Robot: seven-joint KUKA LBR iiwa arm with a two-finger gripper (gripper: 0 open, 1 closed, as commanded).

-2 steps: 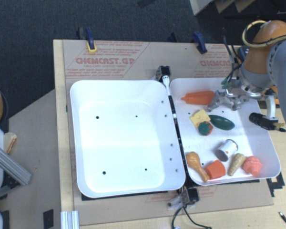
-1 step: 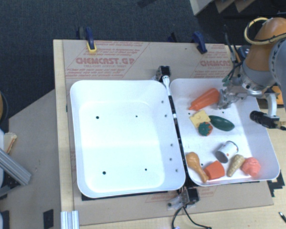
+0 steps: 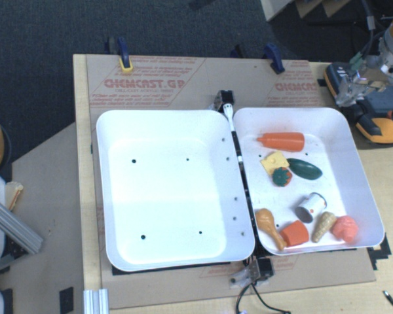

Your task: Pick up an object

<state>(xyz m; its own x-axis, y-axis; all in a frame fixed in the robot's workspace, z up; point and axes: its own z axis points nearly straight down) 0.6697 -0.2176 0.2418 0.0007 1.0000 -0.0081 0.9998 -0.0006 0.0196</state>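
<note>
The orange block (image 3: 294, 232), wedged between drumstick (image 3: 270, 227) and can (image 3: 311, 207), could be fumbled if targeted; the pincer's (image 3: 349, 91) opening cannot be told.

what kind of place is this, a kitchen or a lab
Likely a robotics lab: two white bins on a clamped board, toy food such as a plastic carrot, and a robot claw at the right.

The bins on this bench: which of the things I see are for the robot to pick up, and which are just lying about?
For picking, all in the right bin:
orange carrot
yellow cheese wedge
dark green vegetable
small can
orange block
pink ball

Just lying about:
left bin
blue clamps
cables
</note>
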